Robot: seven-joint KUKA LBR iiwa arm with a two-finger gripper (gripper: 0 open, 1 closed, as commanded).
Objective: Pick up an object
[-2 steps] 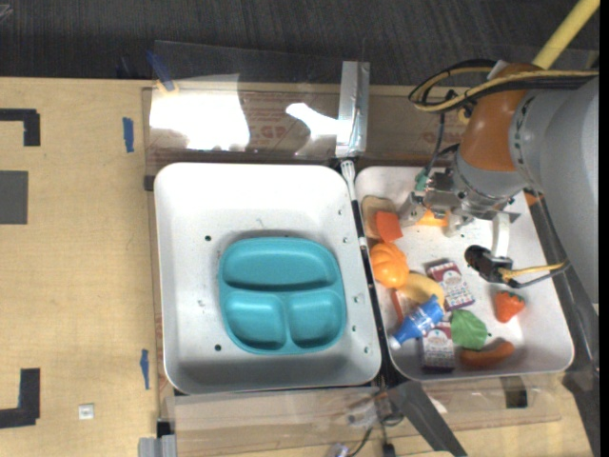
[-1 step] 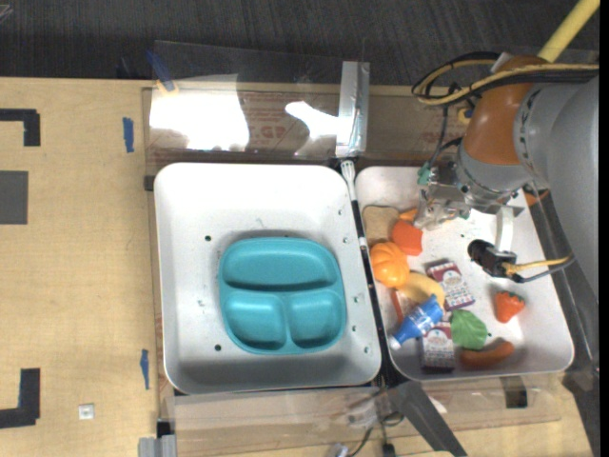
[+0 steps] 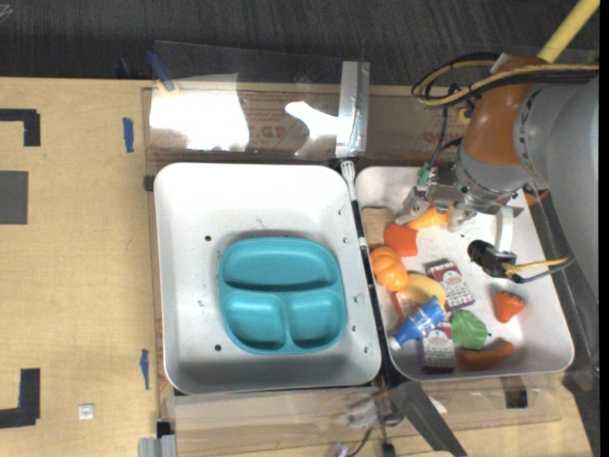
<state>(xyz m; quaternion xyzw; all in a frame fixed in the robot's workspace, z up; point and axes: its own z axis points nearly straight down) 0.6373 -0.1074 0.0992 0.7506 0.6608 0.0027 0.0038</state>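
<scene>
The right bin (image 3: 552, 346) holds several toy foods. My gripper (image 3: 440, 203) hangs low over the far part of this bin, just above a yellow-orange piece (image 3: 430, 221). A red-orange block (image 3: 402, 239) and a round orange fruit (image 3: 387, 267) lie right beside it, toward the bin's left wall. I cannot tell whether anything is in the gripper's grasp.
Nearer the front of the right bin lie a maroon packet (image 3: 453, 284), a blue bottle (image 3: 419, 324), a green piece (image 3: 468, 329), a red strawberry-like piece (image 3: 511, 305) and a red-orange sausage (image 3: 487, 353). The left bin (image 3: 181, 255) holds a teal divided plate (image 3: 282, 293).
</scene>
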